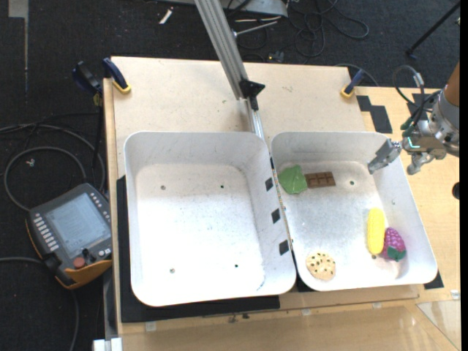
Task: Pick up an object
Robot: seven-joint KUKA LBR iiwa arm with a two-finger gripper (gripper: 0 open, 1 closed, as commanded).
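Observation:
The right bin [344, 143] holds a green leafy toy [292, 180] and a brown chocolate bar [319, 180] near its far left side. A yellow corn cob [375, 231] and a purple grape bunch [394, 244] lie together by the right wall. A round tan cookie [320, 265] rests near the front edge. My gripper [398, 157] hovers over the bin's far right rim, open, its two grey fingers spread with nothing between them.
The left bin [139, 152] stands beside the right one. A slanted metal pole [223, 39] runs down to the gap between the bins. A teach pendant [69, 232] lies on the floor at left. Clamps [117, 79] sit on the bench corners.

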